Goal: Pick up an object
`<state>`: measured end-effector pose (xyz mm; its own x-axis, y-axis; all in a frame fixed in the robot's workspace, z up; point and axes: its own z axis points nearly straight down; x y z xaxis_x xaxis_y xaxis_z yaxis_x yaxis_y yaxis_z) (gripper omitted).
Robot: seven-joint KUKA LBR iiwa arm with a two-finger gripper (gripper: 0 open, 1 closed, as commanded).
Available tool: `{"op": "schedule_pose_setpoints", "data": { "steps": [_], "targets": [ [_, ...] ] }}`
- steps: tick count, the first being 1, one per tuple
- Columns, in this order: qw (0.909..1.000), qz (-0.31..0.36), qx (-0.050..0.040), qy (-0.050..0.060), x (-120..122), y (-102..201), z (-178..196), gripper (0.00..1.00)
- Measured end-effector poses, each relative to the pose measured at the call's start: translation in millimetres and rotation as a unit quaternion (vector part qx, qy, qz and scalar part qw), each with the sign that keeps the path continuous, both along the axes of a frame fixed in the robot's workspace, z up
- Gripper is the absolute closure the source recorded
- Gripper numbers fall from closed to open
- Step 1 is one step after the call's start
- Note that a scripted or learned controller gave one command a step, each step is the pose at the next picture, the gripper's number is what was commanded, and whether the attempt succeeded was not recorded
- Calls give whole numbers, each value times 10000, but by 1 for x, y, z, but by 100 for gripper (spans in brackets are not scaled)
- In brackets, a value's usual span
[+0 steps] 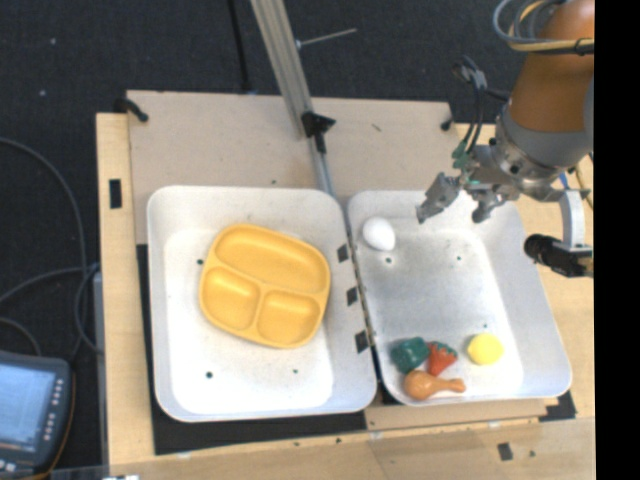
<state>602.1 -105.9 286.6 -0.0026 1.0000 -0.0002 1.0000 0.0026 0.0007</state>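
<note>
Five small objects lie in the right bin (520, 298). A white egg-shaped ball (378, 234) sits near the bin's far left corner, well apart from the rest. The other four cluster along the near edge: a dark green piece (408, 353), a red-orange piece (441, 352) touching its right side, an orange drumstick-shaped toy (433, 385) just in front of both, and a yellow ball (485, 349) a little to their right.

Above the far edge of this bin hangs the gripper (459, 201), its two grey fingers spread apart with nothing between them. It is to the right of the white ball and clear of it, well away from the cluster at the near edge. The grey arm with its orange band (556, 53) reaches in from the right.

In the left bin (175, 368) rests a yellow divided plate (264, 285) with three compartments, roughly at the middle. A slanted aluminium rail (282, 48) runs down from the top toward the gap between the bins.
</note>
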Motion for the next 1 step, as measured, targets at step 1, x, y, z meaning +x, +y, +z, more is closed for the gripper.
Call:
{"op": "schedule_pose_setpoints", "data": {
  "steps": [1],
  "targets": [
    [10000,-4,3,-2,0,0,0,0]
  ]
}}
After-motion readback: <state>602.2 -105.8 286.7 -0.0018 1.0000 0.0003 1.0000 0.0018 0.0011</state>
